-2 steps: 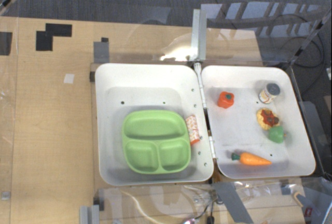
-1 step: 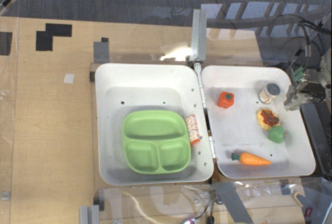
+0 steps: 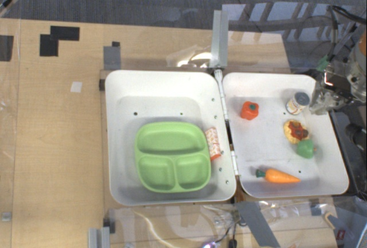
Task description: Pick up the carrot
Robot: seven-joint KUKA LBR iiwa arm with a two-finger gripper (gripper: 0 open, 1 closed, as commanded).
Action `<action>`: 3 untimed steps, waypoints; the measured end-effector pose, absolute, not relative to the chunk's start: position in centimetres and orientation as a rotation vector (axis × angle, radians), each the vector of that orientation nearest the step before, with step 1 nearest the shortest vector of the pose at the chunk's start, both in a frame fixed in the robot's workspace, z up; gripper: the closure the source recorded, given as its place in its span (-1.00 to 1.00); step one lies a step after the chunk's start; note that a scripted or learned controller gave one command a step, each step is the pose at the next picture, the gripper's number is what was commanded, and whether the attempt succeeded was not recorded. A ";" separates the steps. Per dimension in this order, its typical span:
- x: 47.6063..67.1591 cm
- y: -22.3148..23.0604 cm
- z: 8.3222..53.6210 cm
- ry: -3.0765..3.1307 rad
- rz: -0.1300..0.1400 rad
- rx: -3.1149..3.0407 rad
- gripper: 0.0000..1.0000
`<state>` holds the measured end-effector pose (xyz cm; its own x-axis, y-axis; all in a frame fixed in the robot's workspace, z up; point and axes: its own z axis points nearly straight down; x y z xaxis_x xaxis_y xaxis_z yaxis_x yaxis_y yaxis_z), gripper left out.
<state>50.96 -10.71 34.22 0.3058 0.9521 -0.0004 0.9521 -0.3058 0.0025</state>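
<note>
1. Carrot (image 3: 277, 176) lies flat on the floor of the right-hand bin (image 3: 252, 132), near that bin's near wall, leaf end pointing away from the arm and tip pointing back toward the arm's side. Nothing touches it.

2. The gripper (image 3: 322, 101) sits at the bin's far right corner, at the rim, well apart from the carrot. The carrot is below it in the view and off to its left, across most of the bin floor.

3. How far the tool is open I cannot tell: the end of the arm is a blurred grey mass against the bin edge. Nothing can be seen in its hold.

4. Close by the gripper are a small round can (image 3: 297, 103), just to its left, and a flat yellow-and-red piece of toy food (image 3: 295, 130) with a green toy vegetable (image 3: 305, 148) beside it, both between the tool and the carrot. A red-orange toy pepper (image 3: 249, 110) sits farther left, clear of that line.

5. My judgement: the task is barely begun. No approach over the carrot, no descent, no grasp and no lift is done.

6. Left to do: travel across to above the carrot, line up across its narrow body, lower, close, and raise it off the bin floor.
</note>
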 end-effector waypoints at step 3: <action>48.8 -15.9 43.5 0.756 0.001 3.047 1.00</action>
